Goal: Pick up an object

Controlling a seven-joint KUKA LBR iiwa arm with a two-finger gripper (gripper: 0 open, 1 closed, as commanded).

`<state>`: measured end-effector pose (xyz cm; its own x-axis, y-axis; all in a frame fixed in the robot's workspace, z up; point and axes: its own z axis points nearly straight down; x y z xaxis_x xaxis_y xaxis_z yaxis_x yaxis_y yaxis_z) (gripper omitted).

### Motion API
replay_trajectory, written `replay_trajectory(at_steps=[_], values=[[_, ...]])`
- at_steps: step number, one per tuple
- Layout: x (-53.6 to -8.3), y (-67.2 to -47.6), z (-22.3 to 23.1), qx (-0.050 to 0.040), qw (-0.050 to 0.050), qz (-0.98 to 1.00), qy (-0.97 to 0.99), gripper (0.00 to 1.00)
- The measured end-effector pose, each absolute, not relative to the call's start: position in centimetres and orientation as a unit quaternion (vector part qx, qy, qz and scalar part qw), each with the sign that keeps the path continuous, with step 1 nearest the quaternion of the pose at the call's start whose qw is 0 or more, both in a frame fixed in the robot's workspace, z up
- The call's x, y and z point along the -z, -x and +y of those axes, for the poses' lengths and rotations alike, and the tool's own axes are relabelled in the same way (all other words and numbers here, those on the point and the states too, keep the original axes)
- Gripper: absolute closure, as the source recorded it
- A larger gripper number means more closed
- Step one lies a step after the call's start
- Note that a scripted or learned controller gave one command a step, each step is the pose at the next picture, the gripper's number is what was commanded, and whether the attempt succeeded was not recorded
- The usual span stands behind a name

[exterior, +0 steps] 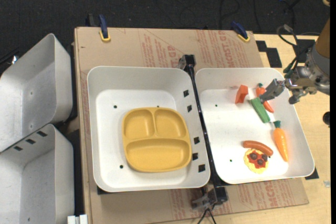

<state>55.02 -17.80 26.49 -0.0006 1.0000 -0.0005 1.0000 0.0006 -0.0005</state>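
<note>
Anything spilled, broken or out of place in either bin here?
Nothing stands out. The yellow divided plate lies flat in the left bin; the toy foods, including the carrot and pizza, lie loose inside the right bin.

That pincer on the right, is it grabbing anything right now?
Pincer: over the right bin's far corner, nothing seen in it; open or closed cannot be told.

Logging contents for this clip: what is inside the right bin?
The right bin holds an orange block, green piece, carrot, sausage and small pizza. The gripper partly covers a small orange-red piece.
</note>
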Motion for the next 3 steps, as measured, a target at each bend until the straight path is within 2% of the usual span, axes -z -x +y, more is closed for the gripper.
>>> replay_trajectory(at_steps=[3], values=[[-9.1, -55.6, -18.1, 0.0008, -0.002, 0.707, -0.707, 0.0]])
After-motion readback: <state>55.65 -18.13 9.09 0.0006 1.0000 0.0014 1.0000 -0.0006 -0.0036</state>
